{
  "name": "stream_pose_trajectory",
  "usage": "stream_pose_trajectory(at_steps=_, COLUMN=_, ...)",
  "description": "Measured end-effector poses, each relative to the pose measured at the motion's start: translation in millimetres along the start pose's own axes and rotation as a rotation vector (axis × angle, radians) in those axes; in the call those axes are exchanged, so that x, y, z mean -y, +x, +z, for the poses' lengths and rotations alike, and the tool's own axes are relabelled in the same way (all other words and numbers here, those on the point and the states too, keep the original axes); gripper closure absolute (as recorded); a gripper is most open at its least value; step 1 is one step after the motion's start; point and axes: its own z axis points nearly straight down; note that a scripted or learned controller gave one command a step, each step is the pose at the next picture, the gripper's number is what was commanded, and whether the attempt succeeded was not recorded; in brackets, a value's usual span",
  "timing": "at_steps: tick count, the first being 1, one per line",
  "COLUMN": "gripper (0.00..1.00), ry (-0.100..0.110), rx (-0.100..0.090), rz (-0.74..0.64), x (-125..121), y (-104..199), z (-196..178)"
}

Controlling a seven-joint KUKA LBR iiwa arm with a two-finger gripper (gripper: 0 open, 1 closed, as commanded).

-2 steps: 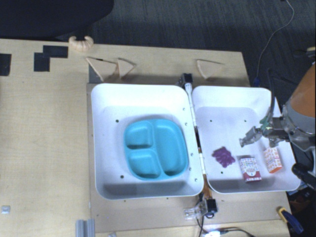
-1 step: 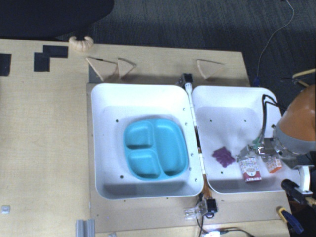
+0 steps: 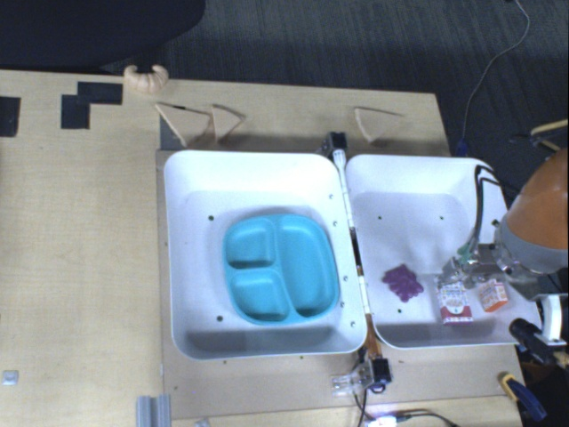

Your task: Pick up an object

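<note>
In the right bin (image 3: pixel 409 194) lie three small items. A purple bunch of toy grapes (image 3: pixel 402 282) sits near the bin's middle. To its right, by the front wall, lies a red and white carton (image 3: pixel 453 302), and further right an orange and white packet (image 3: pixel 492 296). My gripper (image 3: pixel 471 269) comes in from the right and hangs low over the bin's right side, just above the carton and the packet. The wrist hides part of both items. I see nothing clearly held.
The left bin (image 3: pixel 191 238) holds a blue divided plate (image 3: pixel 280 267). A raised rim (image 3: pixel 351 238) separates the two bins. Cables run along the right bin's far right edge (image 3: pixel 480 181) and at the bench front (image 3: pixel 373 376). The right bin's back half is bare white floor.
</note>
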Motion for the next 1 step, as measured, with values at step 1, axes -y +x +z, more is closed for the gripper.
stream_pose_trajectory(at_steps=1, gripper=1.0, ry=0.0, rx=-0.001, rz=-0.002, x=-33.0, y=69.2, z=-113.3)
